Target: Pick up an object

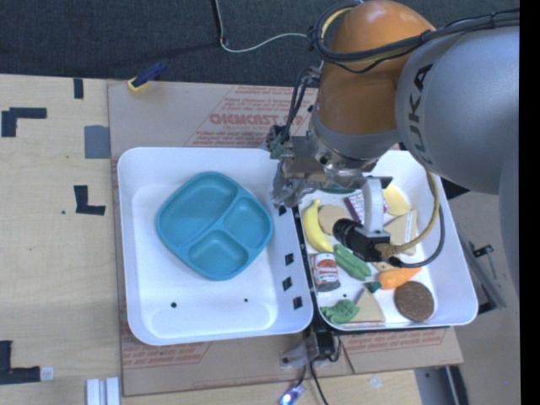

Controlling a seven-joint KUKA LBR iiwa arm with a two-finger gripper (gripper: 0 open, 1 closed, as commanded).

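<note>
Seeing the gripper (287,184) hanging over the far left corner of the right bin (462,287), just beyond the banana (315,226), and not managing to tell clamped from loose tbh. Also spotting a carrot (398,277) and brown disc (413,300) lying near right, plus a blue plate (215,226) sitting in the left bin (135,226).

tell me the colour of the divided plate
Plain light blue. The divided plate shows best in the camera view, lying in a white bin.
</note>
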